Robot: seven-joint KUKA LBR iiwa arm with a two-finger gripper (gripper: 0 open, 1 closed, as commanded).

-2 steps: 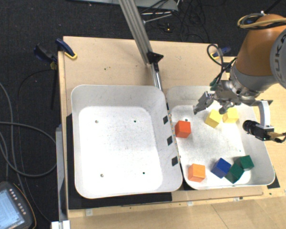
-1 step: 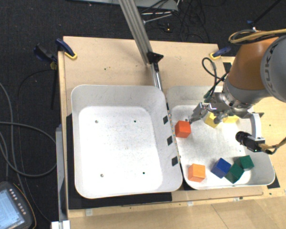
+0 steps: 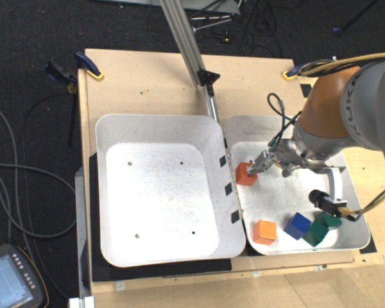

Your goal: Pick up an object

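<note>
Several small blocks lie in the right bin. A red-orange block sits against the bin's left wall. An orange cube, a blue cube and a green block lie along the near edge. My gripper hangs low over the right bin, just right of the red-orange block, and its tip reaches the block's upper right corner. From this angle I cannot make out whether anything is in its grasp.
The left bin stands beside the right one, and the two rims meet near the red-orange block. A metal pole slants in from the top to the bins' far edge. Cables trail from the wrist over the right bin.
</note>
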